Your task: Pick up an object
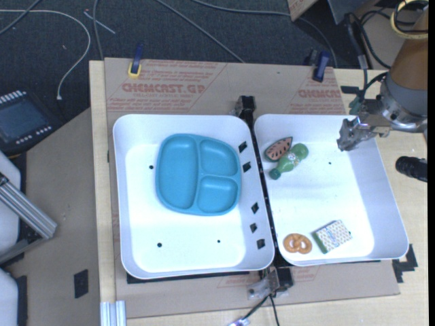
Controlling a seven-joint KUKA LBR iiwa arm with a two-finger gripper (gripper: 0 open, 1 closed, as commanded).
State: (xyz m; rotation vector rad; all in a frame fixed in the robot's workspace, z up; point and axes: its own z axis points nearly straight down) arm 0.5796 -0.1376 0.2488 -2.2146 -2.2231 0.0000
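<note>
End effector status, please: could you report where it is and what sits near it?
End effector over right bin's upper right corner, nothing seen between fingers. Nearest items: green toy, watermelon slice. Path clear.

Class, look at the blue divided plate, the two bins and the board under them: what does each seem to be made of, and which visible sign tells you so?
Blue divided plate: probably moulded plastic, one even colour, with a soft sheen and rounded compartment edges.
White bins: likely thin formed plastic, smooth, slightly glossy, with rounded corners and raised rims.
Board: looks like brown paper-covered sheet or cardboard, matte, with red printed lettering; its core is hidden.
</note>
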